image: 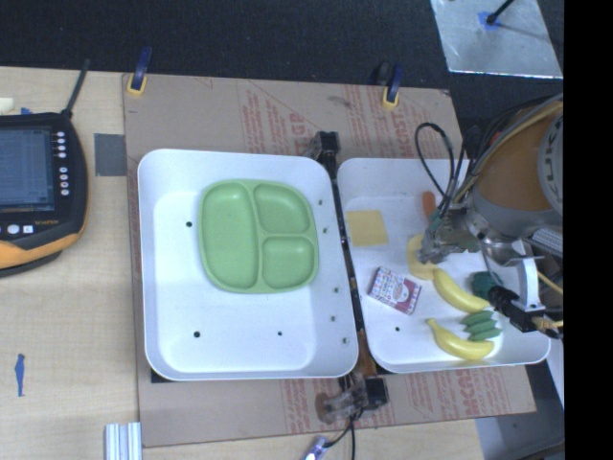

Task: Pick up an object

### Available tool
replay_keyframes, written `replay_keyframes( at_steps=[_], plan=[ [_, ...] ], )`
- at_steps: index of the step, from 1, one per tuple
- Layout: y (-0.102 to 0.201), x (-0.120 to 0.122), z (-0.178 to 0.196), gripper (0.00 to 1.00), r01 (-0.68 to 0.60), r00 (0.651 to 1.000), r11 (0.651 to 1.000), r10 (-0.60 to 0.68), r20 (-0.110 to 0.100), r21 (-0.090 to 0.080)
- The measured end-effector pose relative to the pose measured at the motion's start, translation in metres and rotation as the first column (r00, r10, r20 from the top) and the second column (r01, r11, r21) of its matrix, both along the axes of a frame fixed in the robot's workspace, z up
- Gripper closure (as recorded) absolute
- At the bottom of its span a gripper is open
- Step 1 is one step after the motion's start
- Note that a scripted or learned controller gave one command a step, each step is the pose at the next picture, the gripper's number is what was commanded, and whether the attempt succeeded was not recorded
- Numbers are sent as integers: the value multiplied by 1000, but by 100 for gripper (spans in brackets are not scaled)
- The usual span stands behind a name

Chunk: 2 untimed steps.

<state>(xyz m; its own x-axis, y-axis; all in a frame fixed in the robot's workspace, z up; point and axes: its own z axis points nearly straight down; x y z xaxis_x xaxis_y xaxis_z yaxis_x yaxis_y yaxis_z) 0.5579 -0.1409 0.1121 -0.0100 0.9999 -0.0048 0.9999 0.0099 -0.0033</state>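
Note:
The right bin [383, 348] holds several small items. A pale yellow square slice [368, 227] lies near its left wall, and a pink-and-white packet [396, 290] lies below it. Toward the front right are two yellow bananas [458, 292] [461, 343], with a green piece [482, 326] between them. A small orange piece [428, 202] lies toward the back. My gripper [431, 251] is low in the right bin, over a yellow item [417, 260] that it mostly hides. It stands just above the upper banana's left end.
In the left bin [172, 343] lies a green divided plate [257, 235]. A handheld control pendant [34, 190] rests on the bench at far left. The arm and its cables [450, 161] cover the right bin's right side. Clamps [326, 145] [354, 396] sit between the bins.

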Motion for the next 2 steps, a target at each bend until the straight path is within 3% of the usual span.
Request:
replay_keyframes(
  at_steps=[1, 2],
  plan=[
    [0, 0, 0, 0, -1, 1000, 1000, 1, 0, 0],
    [11, -18, -21, 0, 7, 1000, 1000, -7, -1, 4]
  ],
)
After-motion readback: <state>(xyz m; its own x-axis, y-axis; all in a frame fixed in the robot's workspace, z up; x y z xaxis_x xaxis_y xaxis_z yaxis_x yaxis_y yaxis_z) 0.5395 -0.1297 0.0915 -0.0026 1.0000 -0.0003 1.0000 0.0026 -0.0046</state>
